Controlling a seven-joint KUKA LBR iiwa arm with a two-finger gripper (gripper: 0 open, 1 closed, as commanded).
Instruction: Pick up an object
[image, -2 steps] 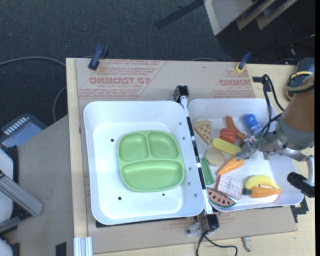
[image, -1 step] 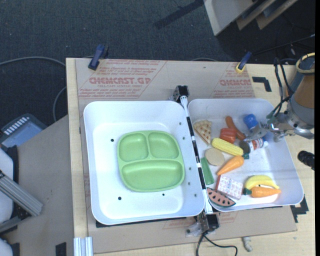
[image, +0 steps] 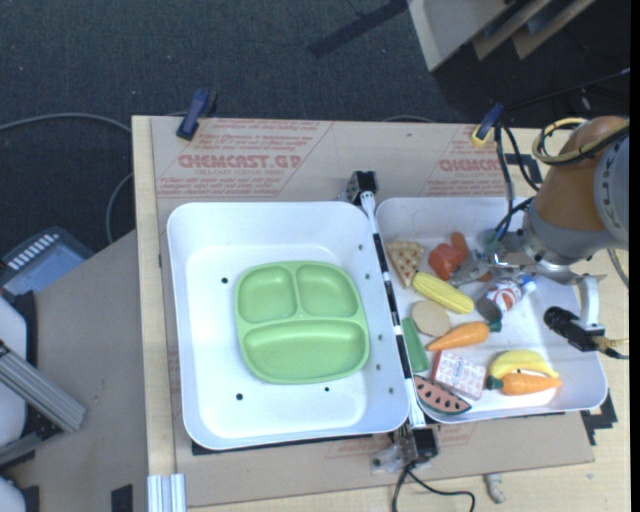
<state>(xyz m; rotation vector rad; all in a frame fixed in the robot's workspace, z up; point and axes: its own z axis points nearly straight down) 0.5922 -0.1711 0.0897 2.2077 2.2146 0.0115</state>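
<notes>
Looking down from the camera view, you have the arm (image: 575, 195) reaching in from the right, its orange band above the wrist, with the gripper (image: 497, 285) lowered into the right bin (image: 590, 385). You cannot tell from here how far the gripper is open, nor whether it has hold of anything; its tip is lost among the toys.

Working outward from the gripper: a small white and red piece (image: 505, 296) lies right at its tip, touching or nearly so (the picture will not settle which). Just to its left you see the yellow corn (image: 443, 293), and up and to the left of it the red tomato-like toy (image: 447, 260). Further left, against the bin's edge, sits the waffle-patterned slice (image: 405, 262). Just below the gripper is the carrot (image: 458, 336), with a pale round disc (image: 431, 318) beside it to the left. Lower still, you have a pink-and-white block (image: 461, 373), touching the watermelon slice (image: 441, 397) at the bin's near corner. Down and to the right of the gripper lies the banana (image: 521, 362) with an orange piece (image: 530, 382) pressed against it.

Well off to the gripper's left, the left bin (image: 200, 300) holds a green divided plate (image: 300, 322), lying flat.
</notes>
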